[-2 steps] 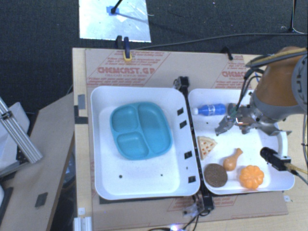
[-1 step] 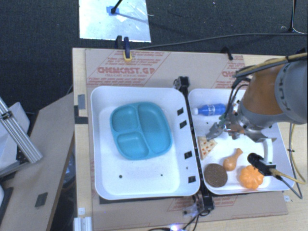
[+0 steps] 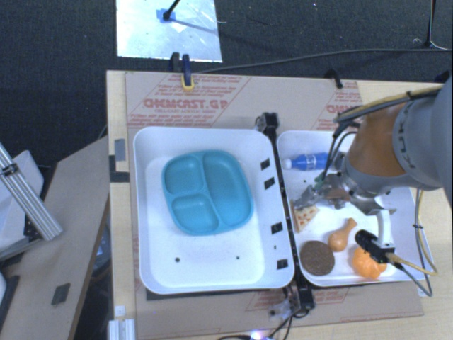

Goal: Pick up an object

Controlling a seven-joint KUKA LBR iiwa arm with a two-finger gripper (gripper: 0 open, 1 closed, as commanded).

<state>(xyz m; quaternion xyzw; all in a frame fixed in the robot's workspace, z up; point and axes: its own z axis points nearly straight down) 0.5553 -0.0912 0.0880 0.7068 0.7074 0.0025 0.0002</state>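
Note:
In the right bin (image 3: 396,278), my gripper (image 3: 312,196) hangs low at the left side, just above a tan wedge-shaped slice (image 3: 304,218) that lies against the divider. A small blue bottle (image 3: 307,162) lies on its side behind the gripper. Toward the front sit a round brown cookie (image 3: 318,258), a tan drumstick-shaped toy (image 3: 342,234) and an orange lump (image 3: 367,264). The grey arm with its orange band (image 3: 375,147) covers the bin's right rear part.
The left bin (image 3: 156,261) holds a blue divided plate (image 3: 207,191). Black clips line the divider (image 3: 279,204) between the bins. Cables trail along the right bin's front right corner. A cardboard sheet lies under both bins.

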